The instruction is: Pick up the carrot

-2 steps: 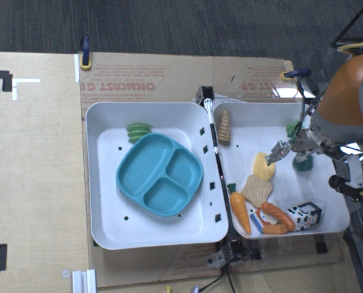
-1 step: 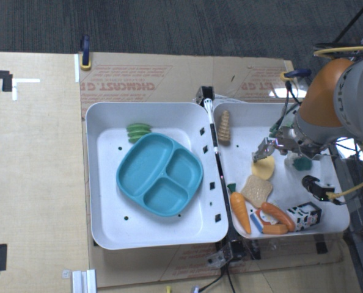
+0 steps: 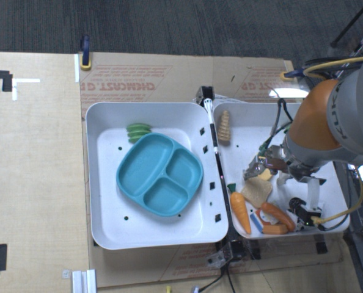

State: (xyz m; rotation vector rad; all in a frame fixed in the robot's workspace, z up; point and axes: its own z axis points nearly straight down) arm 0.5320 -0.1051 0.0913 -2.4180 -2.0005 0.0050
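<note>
The carrot (image 3: 239, 212) lies lower centre-right, long axis near vertical, tip toward the bottom edge. My gripper (image 3: 255, 168) hovers above it; I cannot tell its opening.

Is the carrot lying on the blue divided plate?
No. The carrot lies in the right bin; the blue plate sits in the left bin.

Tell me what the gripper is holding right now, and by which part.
It cannot be told. The gripper sits low in the right bin, over a tan food piece. The carrot lies apart, near the bin's front-left corner, not between the fingers.
</note>
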